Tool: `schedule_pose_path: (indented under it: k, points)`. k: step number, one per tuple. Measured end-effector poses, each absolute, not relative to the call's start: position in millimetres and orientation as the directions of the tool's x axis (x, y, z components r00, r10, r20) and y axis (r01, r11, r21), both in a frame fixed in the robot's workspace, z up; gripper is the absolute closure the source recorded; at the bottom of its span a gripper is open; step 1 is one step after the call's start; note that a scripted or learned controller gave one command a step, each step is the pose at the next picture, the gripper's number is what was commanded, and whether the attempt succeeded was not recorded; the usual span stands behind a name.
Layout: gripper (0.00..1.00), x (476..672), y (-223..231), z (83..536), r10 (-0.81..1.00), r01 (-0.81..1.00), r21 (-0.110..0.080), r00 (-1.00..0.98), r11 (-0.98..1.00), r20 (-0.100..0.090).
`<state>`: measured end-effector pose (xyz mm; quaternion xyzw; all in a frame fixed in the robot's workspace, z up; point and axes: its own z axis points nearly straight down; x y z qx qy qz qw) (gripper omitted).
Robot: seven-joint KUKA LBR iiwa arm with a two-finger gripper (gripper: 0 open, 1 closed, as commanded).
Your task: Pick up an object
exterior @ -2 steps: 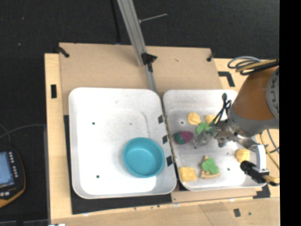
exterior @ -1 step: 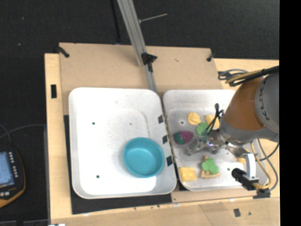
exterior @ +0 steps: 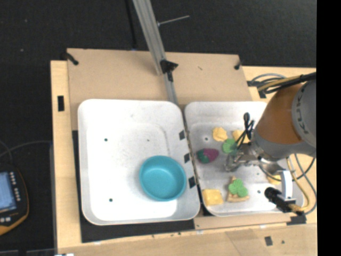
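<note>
- Two shallow white bins sit side by side on a tan worktop (exterior: 133, 73), seen from above.
- The left bin (exterior: 117, 127) holds a blue bowl (exterior: 162, 177) near its lower right corner.
- The right bin (exterior: 205, 119) holds small toys: a purple and green piece (exterior: 208, 155), yellow pieces (exterior: 219, 134), a yellow block (exterior: 212, 197) and a green piece on tan (exterior: 237, 190).
- The grey and orange arm enters from the right; its gripper (exterior: 233, 161) is low over the right bin's centre, just right of the purple piece.
- Whether the gripper is apart or together cannot be told.

No readable text, labels, brands or numbers anywhere. Handheld pendant (exterior: 9, 196) at left edge has a lit screen, content too small to read. Dark marks on arm (exterior: 301, 116) casing illegible.
</note>
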<state>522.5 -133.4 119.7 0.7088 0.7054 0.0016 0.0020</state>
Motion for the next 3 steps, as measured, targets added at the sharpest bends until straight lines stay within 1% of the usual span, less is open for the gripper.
schedule_pose_path:
  k: [1,2,3]
  points:
    - [1.0,532.2,-139.3,168.0,1.0,1.0,0.007,-0.003,0.003,-0.002]
    - [1.0,527.7,-138.0,212.4,1.0,1.0,0.005,-0.003,0.003,-0.002]
    - [1.0,529.6,-139.2,254.1,1.0,1.0,0.007,-0.004,0.004,-0.002]
